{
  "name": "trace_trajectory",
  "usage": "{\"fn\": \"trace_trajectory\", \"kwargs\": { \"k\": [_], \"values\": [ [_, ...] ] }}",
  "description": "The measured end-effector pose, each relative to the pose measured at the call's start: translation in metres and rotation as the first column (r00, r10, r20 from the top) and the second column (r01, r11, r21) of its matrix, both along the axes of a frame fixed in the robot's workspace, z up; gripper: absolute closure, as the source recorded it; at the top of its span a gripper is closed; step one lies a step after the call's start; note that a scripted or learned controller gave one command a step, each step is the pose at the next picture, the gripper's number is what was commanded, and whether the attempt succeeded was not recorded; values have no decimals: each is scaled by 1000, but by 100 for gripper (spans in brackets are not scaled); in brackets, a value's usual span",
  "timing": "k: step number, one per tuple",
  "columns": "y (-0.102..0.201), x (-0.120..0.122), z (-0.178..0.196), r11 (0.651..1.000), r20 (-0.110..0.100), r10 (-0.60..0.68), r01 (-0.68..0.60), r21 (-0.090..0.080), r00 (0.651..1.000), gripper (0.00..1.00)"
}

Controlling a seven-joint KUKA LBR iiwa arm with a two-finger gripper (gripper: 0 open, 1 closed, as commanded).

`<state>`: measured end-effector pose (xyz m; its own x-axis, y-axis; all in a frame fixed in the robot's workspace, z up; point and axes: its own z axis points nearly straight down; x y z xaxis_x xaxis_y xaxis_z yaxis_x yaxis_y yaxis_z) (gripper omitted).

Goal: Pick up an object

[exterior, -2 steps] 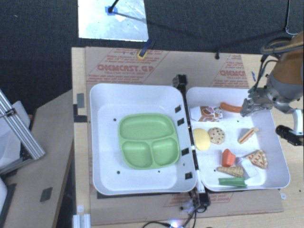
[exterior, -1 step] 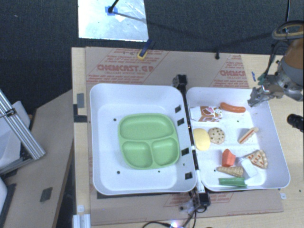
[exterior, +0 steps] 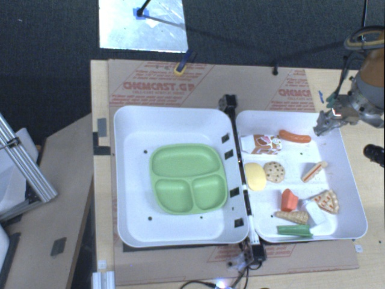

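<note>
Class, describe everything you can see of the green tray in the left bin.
The green tray is pale green and looks like smooth moulded plastic, a rounded rectangle with three compartments: one wide one along the far side and two smaller ones nearer the camera. It lies flat, right way up and slightly skewed, about mid-floor of the left bin, clear of the walls. Only the bin floor touches it.

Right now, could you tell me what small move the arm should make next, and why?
Probably a short move left and down toward the sausage. The gripper sits at the right bin's far right edge with nothing between its fingers, and the sausage lies closest.
</note>
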<state>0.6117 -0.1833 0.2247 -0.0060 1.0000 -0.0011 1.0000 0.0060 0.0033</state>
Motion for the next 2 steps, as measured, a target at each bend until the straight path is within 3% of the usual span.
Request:
{"fn": "trace_trajectory", "kwargs": {
  "k": [2],
  "values": [
    [87,-38,-14,1000,-5,3,-3,3,1000,100]
  ]
}}
